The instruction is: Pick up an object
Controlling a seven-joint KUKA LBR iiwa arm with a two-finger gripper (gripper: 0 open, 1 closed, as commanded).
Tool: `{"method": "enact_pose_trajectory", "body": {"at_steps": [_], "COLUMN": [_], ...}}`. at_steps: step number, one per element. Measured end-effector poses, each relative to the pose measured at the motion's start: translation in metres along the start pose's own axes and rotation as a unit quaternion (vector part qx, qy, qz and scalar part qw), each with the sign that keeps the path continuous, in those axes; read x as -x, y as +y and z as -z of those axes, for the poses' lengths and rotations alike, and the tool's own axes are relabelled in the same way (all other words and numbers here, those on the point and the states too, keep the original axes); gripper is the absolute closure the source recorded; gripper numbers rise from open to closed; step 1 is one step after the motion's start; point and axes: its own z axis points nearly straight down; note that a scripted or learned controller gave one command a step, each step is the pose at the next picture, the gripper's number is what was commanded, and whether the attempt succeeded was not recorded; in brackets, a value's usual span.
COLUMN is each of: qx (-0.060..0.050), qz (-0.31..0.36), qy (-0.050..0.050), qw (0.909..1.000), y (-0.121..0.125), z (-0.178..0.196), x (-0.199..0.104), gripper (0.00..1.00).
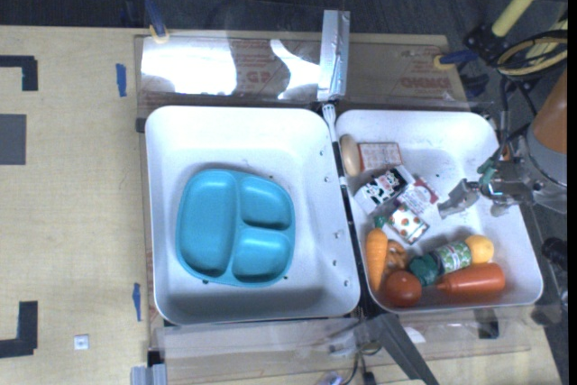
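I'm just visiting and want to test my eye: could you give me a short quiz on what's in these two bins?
1. True or false: the blue divided plate lies in the left bin.
2. Which bin holds the pile of toy food? A) the left bin B) the right bin C) both
3. Fill in: the gripper is above the ____ bin.

Key
1. True. The plate is the one thing in that bin.
2. B. The carrot, tomato and small bottle lie together near its front edge.
3. Right. It is near that bin's right side, apart from the food.
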Motion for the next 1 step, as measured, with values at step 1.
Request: {"method": "enact_pose_trajectory", "body": {"at_steps": [1], "qx": [0.011], "qz": [-0.01], "qy": [-0.004], "qw": [0.9999], "y": [0.0034], "z": [-0.0993], "x": [0.0166], "gripper": [0.0]}}
